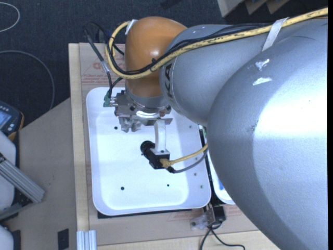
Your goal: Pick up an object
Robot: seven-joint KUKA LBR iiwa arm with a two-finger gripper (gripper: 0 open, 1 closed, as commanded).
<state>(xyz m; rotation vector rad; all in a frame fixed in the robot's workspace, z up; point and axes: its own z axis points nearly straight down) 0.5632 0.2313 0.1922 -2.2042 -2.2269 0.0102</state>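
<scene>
Claw point(131, 123) sits low over the left bin point(104, 165), in the upper half of it in view and closer to the bin's left wall than its right. Claw state: can't tell, the wrist body sits right on top of it from this angle. Orange band point(148, 46) is directly above the claw and the grey arm point(250, 113) comes in from view-right. The arm covers nearly all of the right bin point(221, 194); just a sliver of rim shows by the lower edge. Pick target: can't tell where it lies rel. to the claw. On the visible left bin floor I make out a few small dark dots point(122, 188), too small to ID. One is just left of the claw, the rest well apart from it toward the lower rim. Both bins rest on the tan tabletop point(80, 139).
</scene>
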